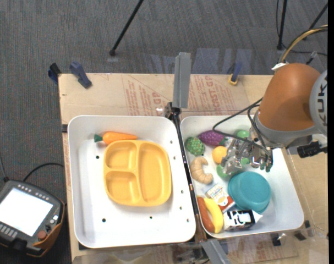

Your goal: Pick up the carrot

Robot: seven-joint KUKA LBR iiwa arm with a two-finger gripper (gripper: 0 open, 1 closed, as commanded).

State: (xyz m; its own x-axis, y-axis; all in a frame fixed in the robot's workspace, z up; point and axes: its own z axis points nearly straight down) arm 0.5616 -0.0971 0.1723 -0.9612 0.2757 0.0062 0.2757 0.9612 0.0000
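The carrot, orange with a green top, lies on its side in the left bin. It rests along the far edge of the yellow divided plate, with its green end pointing left. My gripper hangs over the middle of the right bin, far to the right of the carrot. It sits just above the teal bowl and beside a small orange fruit. Nothing shows in its grasp.
The right bin is crowded: a green bumpy vegetable, a purple eggplant, a croissant, a banana, a small carton and a black-and-white pack. A ridge separates the bins.
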